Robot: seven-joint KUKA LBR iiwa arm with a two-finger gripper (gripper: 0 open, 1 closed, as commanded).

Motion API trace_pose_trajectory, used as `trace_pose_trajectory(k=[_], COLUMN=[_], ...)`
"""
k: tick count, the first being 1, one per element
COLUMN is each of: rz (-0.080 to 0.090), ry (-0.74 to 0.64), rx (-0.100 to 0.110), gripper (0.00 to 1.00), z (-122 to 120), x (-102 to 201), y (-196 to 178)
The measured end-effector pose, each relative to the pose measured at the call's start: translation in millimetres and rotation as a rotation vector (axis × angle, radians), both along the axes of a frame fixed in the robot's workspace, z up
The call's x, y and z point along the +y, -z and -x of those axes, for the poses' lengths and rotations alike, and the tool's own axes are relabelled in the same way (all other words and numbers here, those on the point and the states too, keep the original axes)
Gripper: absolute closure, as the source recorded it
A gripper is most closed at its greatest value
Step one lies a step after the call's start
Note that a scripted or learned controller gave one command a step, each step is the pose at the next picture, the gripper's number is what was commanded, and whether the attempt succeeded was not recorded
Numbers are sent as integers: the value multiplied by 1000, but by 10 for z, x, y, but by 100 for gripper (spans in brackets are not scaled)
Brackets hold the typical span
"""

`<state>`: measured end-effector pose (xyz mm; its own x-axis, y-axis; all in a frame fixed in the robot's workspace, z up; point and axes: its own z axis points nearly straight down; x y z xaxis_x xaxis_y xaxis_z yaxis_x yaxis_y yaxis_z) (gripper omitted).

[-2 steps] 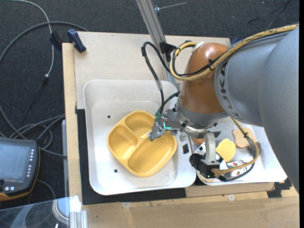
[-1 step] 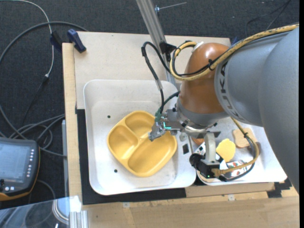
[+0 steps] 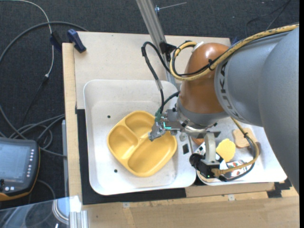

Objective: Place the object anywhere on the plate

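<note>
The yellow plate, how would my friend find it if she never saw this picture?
Look at the two white bins and pick the left bin, away from the big grey arm. The yellow plate lies flat in it, with the gripper over its right rim. It is the bin's only yellow thing, and ridges split it into compartments.
</note>
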<state>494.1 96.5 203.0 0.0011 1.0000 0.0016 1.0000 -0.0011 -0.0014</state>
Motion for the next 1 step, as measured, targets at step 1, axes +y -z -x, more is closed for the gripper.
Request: trace_pose_trajectory(k=[1], rz=[0], ry=[0], rx=[0], gripper=[0], z=[0], x=[0], y=[0])
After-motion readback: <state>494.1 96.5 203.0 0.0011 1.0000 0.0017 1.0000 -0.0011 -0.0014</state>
